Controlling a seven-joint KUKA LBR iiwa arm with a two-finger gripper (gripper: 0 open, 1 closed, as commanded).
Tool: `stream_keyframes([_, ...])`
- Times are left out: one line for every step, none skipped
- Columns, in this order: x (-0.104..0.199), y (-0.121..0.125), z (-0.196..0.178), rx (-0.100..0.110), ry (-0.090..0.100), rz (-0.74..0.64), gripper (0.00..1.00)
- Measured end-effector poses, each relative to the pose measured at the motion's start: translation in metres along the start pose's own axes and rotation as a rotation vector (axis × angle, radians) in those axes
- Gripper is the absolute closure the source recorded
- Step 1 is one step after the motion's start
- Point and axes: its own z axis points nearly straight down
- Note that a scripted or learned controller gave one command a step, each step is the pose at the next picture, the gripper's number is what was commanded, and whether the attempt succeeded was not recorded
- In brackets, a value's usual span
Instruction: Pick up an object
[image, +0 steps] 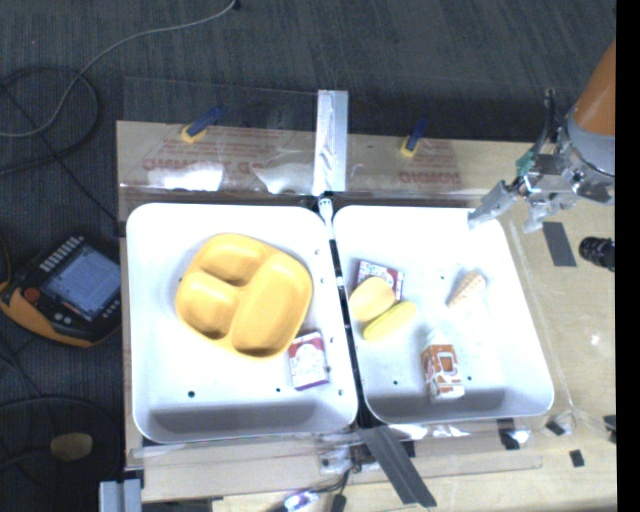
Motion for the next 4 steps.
stream_keyframes([0.018, -0.043, 0.170, 0.002, 0.001, -0.022, 0.00])
stream_keyframes([0.043, -0.025, 0.123, -0.001, 0.000, -0.014, 0.00])
stream_keyframes([0.045, -0.064, 0.185, -0.013, -0.004, -0.138, 0.00])
stream_keyframes([0.046, -0.105, 0.185, -0.020, -0.008, -0.229, 0.00])
